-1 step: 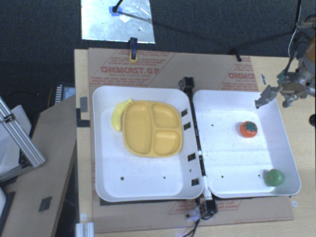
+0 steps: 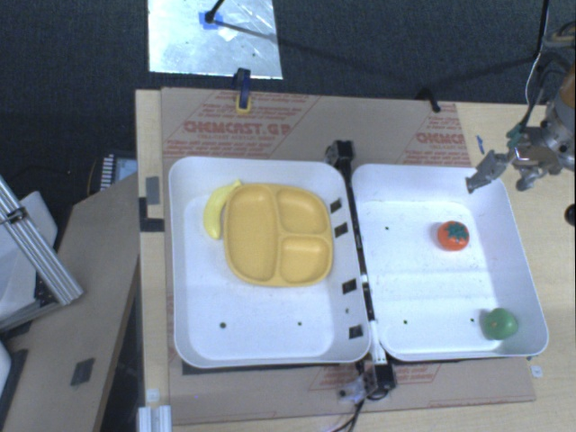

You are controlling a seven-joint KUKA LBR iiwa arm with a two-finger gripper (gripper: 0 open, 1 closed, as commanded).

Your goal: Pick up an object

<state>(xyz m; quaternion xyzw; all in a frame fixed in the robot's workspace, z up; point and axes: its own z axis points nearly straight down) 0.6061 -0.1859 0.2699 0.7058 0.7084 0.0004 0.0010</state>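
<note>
Gripper: the gripper (image 2: 506, 173) hangs at about 2 o'clock in the view, over the far right rim of the right bin (image 2: 423, 187); its two fingers stand apart, one dark tip pointing toward 8 o'clock over the bin's rim, and nothing sits between them.
Tomato: an orange-red tomato (image 2: 453, 236) with a green top lies on the right bin's floor at about 1 o'clock from that bin's centre, near the gripper but clear of it, at roughly 7 o'clock from the fingertips.
Green ball: a round green ball (image 2: 498, 323) rests in the right bin's corner at 5 o'clock, well apart from the tomato.
Yellow plate: a yellow plate (image 2: 275, 234) with three compartments lies in the middle of the left bin (image 2: 198, 322).
Banana: a pale yellow banana (image 2: 215, 212) lies at the plate's 9 o'clock edge, touching it or tucked partly beneath; which one cannot be told.
Bench: the two bins sit side by side on a brown board (image 2: 270, 124) printed with red lettering.
</note>
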